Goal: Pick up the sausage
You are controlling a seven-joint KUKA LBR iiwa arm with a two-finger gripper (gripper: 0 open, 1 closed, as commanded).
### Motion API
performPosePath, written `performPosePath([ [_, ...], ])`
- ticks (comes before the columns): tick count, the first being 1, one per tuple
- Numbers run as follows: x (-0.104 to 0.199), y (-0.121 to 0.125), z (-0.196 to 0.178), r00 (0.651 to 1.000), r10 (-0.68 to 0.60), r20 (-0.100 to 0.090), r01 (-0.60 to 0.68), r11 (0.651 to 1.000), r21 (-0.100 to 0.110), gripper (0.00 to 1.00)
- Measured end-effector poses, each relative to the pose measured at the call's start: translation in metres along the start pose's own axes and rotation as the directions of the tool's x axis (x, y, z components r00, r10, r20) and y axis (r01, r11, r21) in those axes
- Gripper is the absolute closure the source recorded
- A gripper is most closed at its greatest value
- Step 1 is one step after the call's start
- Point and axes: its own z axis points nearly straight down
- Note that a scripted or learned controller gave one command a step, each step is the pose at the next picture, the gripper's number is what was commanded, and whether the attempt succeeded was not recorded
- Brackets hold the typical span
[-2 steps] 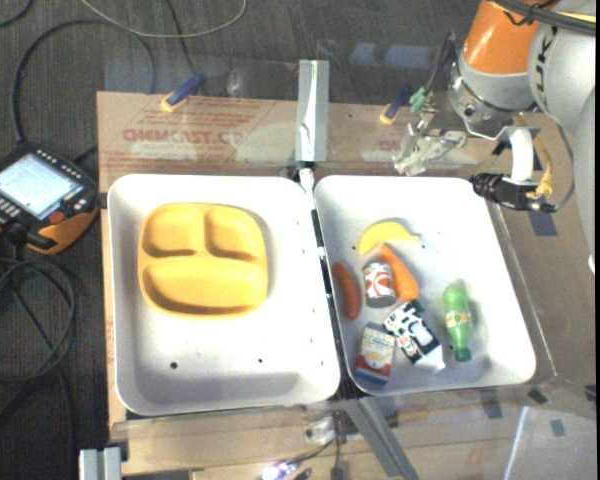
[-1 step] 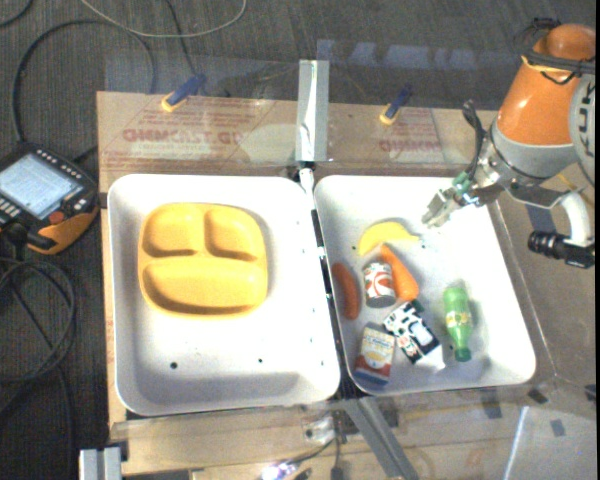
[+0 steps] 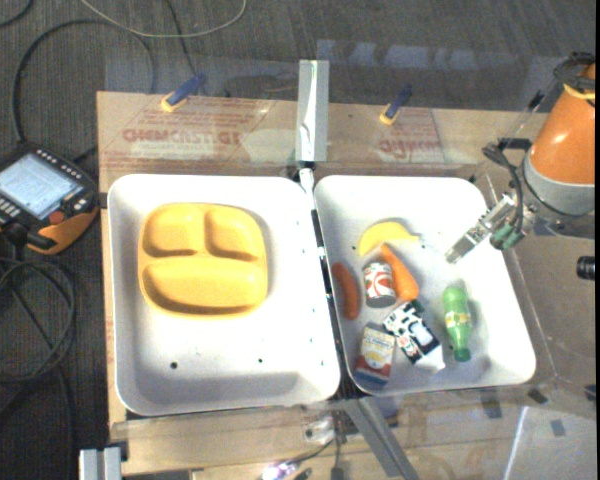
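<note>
Red lettering on the clear sheet [image 3: 190,133] behind the bins is too blurred to read with certainty. A second red print to the right [image 3: 412,146] appears inverted, illegible. Can [image 3: 379,284] and carton [image 3: 377,356] labels unreadable.

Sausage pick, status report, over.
Gripper over right bin's right side, nothing between fingers. Sausage lies by that bin's left wall, untouched. Red can and carrot crowd its right side.
</note>
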Motion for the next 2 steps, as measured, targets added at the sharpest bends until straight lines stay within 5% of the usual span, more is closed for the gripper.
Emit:
performPosePath([
  [1, 0.016, 0.082, -0.06, 0.965, -0.261, 0.001, 0.261, 0.965, -0.001, 1.0],
  [2, 0.075, 0.063, 0.031, 0.856, -0.517, -0.001, 0.517, 0.856, -0.001, 1.0],
])
